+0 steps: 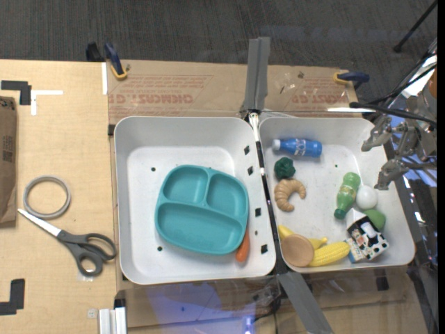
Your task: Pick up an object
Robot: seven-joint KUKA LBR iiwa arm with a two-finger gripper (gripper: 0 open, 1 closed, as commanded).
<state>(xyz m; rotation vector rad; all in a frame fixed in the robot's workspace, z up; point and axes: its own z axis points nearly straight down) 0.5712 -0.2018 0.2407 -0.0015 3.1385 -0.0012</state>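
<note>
1. Dark grey floor lies beyond the far edge of a tan bench (55, 152), which bears two shallow white bins side by side; a strip of brown cardboard (181, 92) runs behind them.
2. Objects to pick from lie in the right bin (316, 127): a blue bottle (297, 147) at the far side, a dark green lump (284, 168) just near of it, and a tan croissant (289, 193) nearer still.
3. Toward the right wall stands a green bottle (346, 194), tilted, with a white ball (366, 198) touching its right side and a green piece (376, 218) just near of the ball.
4. Along the near wall sit a tan cup (297, 250), a yellow banana (329, 253) beside it, and a black-and-white printed box (366, 241) at the right corner.
5. At the right bin's right rim is the gripper (384, 160), above the wall and apart from every object; whether its jaws are apart or together cannot be told.
6. Filling much of the left bin (135, 138) is a teal divided tray (202, 210), with an orange carrot (242, 249) against its near right corner.
7. Left of the bins, on the bench, lie a tape ring (46, 196) and grey-handled scissors (73, 242), close together.
</note>
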